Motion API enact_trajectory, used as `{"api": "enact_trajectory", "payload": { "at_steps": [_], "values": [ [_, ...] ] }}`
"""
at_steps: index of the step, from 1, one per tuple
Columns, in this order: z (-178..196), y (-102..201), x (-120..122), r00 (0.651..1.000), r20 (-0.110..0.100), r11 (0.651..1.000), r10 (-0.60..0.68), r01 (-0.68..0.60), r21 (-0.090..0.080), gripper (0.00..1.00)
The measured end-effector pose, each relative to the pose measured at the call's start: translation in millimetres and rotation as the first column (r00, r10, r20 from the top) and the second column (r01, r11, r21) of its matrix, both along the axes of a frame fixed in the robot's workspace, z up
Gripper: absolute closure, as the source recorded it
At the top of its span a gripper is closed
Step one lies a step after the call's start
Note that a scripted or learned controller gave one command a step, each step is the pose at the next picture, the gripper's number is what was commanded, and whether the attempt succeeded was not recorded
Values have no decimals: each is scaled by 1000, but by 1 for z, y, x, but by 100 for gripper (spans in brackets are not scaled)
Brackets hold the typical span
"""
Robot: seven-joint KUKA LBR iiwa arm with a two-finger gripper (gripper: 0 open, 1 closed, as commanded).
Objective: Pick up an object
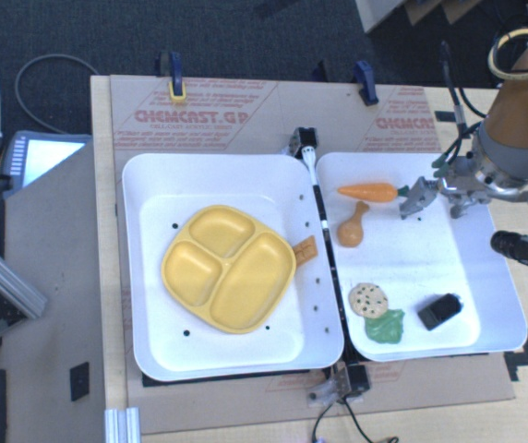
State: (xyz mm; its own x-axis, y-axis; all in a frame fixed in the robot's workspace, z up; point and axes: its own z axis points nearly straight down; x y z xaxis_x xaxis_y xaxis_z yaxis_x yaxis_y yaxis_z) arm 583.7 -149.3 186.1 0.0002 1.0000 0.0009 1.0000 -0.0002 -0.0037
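While the hand (418,198) hangs spread and unladen, carrot (368,192) just left of it, right bin (495,312).

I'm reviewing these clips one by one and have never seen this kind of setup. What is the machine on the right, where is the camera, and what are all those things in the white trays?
The picture comes from one fixed camera above the bench, looking down at a slant. The grey and orange machine is a robot arm reaching in from the right; its claw hangs over the right bin, beside an orange carrot, with nothing visibly held. That bin also holds a tan drumstick-shaped toy, a cookie, a green piece and a black block. The left bin holds a yellow divided plate with a small brown piece at its edge.
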Motion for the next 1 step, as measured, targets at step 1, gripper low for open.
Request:
{"api": "enact_trajectory", "payload": {
  "at_steps": [1],
  "values": [
    [-50, -4, 8, 1000, -2, 1000, 0, 0, 1, 0]
  ]
}}
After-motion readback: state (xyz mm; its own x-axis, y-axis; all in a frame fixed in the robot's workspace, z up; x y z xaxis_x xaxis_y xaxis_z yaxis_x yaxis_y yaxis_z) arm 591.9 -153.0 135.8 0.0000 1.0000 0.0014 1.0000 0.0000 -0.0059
